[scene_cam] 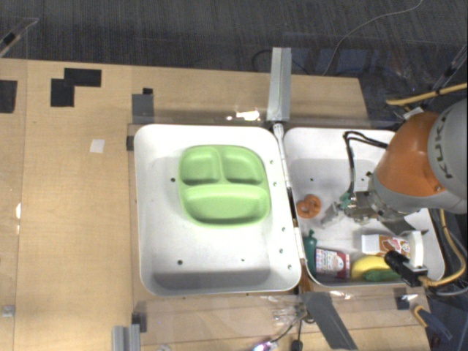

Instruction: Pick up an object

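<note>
Gripper (344,207): low in your right bin (322,148) | fingers: spread slightly, nothing between them | orange object (309,206): on the bin floor just left of the fingertips, apart | green tray (221,183): left bin (157,218).

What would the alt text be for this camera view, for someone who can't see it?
A grey robot arm with an orange band reaches into the right white bin, its end effector low beside a small orange object; a yellow banana lies near the bin's front edge. The left bin holds a green divided tray.
</note>
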